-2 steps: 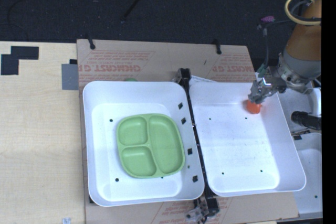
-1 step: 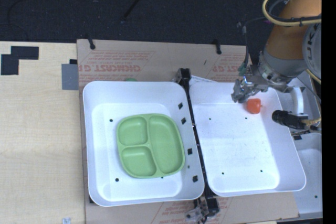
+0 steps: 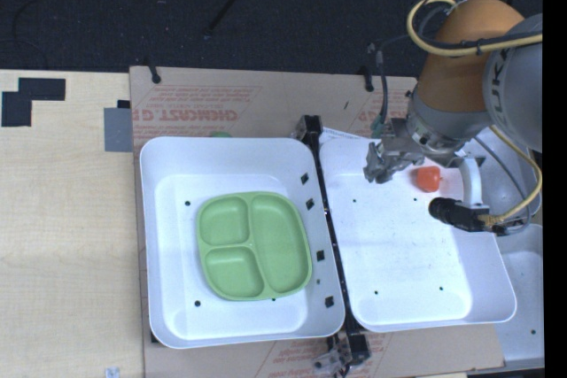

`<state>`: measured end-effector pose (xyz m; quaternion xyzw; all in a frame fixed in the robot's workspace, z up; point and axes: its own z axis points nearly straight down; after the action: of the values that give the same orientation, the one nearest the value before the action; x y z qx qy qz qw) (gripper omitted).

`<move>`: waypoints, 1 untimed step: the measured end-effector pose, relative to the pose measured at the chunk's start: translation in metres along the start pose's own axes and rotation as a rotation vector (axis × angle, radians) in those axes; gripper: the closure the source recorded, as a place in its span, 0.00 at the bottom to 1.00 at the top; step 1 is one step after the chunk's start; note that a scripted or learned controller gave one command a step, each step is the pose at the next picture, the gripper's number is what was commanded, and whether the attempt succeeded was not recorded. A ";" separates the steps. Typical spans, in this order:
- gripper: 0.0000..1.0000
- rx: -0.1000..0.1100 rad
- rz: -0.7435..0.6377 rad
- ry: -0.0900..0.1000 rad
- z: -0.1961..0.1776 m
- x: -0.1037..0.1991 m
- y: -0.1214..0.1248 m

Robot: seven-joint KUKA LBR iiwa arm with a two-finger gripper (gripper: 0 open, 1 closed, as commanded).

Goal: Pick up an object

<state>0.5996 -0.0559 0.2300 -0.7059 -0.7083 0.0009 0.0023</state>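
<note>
The counter [image 3: 62, 217] carries two shallow white bins side by side, and the arm [image 3: 465, 57] hangs over the far end of one of them. One bin [image 3: 168, 181] lies well to the left of the jaws and holds a single green divided plate [image 3: 254, 244] with three compartments. The other bin [image 3: 416, 279] lies directly beneath the jaws, and most of its floor stretches toward the near side of them.

The jaws [image 3: 383, 169] sit low over the far part of that bin, dark and bunched together from this angle; whether they are released or clenched cannot be told, and nothing can be seen between them.

The likely target is one small orange-red object [image 3: 429, 179], lying on the bin floor just to the right of the jaws, close but apart from them. It is partly tucked under the wrist, so its shape is hard to read.

My reading is that the pick is at the approach step, with no grasp made yet. The next move calls for a short shift to the right so the jaws straddle the object, then a descent and a close. With one small rounded thing near the bin's far wall, a slightly off-centre close could nudge it away.

Count: two bins, one plate, one orange-red object.
</note>
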 end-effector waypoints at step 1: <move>1.00 -0.001 -0.001 0.000 -0.009 0.050 -0.005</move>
<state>0.5943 -0.0056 0.2389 -0.7054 -0.7088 0.0004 0.0020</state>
